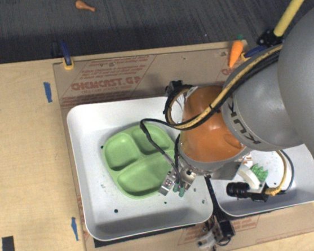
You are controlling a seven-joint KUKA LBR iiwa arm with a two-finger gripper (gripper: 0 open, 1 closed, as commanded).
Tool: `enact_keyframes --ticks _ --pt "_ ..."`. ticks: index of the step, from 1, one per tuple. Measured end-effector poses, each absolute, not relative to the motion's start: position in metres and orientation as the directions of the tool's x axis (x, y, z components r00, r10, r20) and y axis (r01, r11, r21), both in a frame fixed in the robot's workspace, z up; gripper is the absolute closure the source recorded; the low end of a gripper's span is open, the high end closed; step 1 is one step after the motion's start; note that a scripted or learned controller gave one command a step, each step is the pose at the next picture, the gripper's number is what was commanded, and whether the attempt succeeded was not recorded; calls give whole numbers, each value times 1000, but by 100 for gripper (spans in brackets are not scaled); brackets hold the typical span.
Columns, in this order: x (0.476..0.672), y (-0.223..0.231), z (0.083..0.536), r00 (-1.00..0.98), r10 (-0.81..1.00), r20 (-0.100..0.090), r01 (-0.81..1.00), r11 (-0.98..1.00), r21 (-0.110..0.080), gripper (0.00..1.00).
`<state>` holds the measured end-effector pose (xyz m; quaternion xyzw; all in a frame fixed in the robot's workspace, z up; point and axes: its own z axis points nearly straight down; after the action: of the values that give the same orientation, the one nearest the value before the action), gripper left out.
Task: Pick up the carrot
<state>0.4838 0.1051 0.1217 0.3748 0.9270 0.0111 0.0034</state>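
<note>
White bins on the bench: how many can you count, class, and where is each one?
2. The left bin holds a green divided plate, with the gripper at the plate's right edge. The right bin lies largely under the arm, so things in it may be hidden.

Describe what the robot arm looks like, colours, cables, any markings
The arm is a bulky grey casing with dark lettering on its side, above a glossy orange band. Black cables loop around that band, with a yellow one. The small metallic pincer has greenish tips.
</note>
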Motion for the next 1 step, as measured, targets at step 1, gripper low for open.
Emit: enact_keyframes --ticks 1 --pt "480 78 227 -878 479 -3 479 878 2 100"
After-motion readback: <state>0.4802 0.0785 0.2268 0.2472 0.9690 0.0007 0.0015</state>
